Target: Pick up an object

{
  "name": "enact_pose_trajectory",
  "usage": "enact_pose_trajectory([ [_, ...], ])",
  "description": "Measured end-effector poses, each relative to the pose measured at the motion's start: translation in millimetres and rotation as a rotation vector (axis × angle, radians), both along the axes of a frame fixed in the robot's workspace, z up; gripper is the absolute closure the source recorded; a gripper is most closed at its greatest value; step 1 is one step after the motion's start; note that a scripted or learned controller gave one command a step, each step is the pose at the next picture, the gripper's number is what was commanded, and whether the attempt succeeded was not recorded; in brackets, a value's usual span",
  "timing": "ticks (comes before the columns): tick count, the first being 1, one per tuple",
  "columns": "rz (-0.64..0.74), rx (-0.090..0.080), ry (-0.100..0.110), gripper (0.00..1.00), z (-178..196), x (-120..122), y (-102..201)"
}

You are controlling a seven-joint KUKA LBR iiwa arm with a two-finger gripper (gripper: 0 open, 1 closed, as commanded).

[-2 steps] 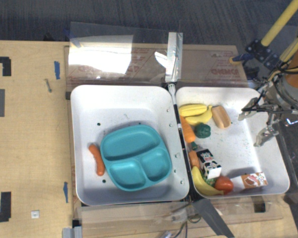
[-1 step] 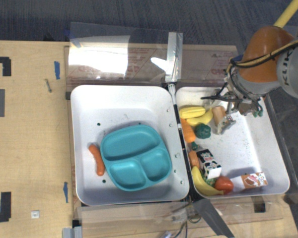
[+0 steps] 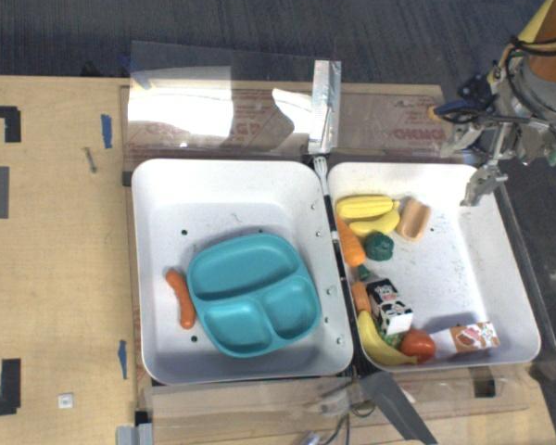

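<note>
Arm [image 3: 537, 82] at the frame's upper right: orange band on top, pale grey metal wrist housing below it. Blue and yellowish cables loop off its left side, dark fittings among them. Gripper [image 3: 479, 188] is silvery grey metal, thin finger [image 3: 483, 183] with a lighter tip. No markings readable, detail blurry.

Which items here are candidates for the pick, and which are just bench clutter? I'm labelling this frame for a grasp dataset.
Candidates, right bin: yellow corn, bread roll, carrot, green piece, black-and-white carton, banana, tomato, orange juice box. Left bin: teal divided plate, sausage.

Clutter: clear plastic sheet, blue tape.
</note>
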State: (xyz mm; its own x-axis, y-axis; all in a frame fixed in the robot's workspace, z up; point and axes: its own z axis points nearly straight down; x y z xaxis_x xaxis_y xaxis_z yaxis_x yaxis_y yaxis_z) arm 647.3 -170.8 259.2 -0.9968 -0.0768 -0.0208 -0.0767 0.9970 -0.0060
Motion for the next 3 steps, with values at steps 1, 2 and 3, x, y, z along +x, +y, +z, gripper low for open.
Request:
enact_pose_trajectory([
  [1,0.055,0.008,0.024,0.00,-121.3,-12.6,54.6],
  [2,0.219,0.000,0.010,0.00,-169.6,-48.3,77.3],
  [3,0.279,-0.001,0.009,0.00,-169.3,-82.7,60.7],
])
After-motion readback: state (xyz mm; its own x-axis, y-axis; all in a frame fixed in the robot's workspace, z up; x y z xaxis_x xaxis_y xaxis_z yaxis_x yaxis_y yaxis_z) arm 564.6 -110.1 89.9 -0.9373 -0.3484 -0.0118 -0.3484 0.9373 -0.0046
